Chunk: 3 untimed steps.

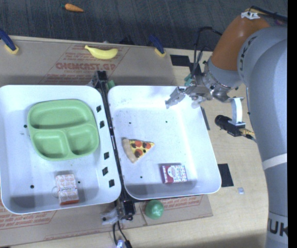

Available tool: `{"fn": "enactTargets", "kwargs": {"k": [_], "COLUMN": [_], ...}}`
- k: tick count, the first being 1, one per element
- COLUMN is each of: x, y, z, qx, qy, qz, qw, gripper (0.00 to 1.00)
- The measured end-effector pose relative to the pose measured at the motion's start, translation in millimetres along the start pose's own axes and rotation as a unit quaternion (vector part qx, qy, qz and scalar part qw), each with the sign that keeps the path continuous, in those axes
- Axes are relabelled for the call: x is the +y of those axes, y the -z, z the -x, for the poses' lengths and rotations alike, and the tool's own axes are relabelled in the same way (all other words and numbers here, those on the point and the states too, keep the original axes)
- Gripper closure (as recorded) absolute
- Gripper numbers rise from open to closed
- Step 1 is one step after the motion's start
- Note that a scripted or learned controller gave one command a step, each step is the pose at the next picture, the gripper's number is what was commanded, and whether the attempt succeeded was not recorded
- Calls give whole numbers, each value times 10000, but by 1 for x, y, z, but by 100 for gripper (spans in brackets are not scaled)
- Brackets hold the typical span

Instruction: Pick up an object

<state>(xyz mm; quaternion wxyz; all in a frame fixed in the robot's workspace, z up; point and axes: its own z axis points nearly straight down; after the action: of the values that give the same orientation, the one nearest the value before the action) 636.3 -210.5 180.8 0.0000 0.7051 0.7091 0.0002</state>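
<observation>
White right bin [203, 154]: pizza slice [137, 149] near its left wall, small red carton [173, 172] at the front | gripper [183, 96] above the bin's back right corner, nothing seen between the fingers, spread too blurred to tell | left bin [3, 154]: green tray [63, 128], packet [66, 188]

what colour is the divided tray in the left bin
Light green; the divided tray shows clearly in the camera view.

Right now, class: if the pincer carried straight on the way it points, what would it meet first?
Probably the bare floor of the right bin. The pincer points left and downward; the pizza slice lies off that line, though depth is uncertain.
</observation>
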Motion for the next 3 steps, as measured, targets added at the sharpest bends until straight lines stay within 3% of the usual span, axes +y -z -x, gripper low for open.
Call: {"fn": "enactTargets", "kwargs": {"k": [1,2,3], "x": [-4,22,22], "y": [-90,-21,-11], "z": [-96,-87,-87], "qx": [8,-3,-3], "qy": [9,4,30], "qz": [-31,9,0], "qw": [10000,10000,10000], "gripper": [0,0,100]}}
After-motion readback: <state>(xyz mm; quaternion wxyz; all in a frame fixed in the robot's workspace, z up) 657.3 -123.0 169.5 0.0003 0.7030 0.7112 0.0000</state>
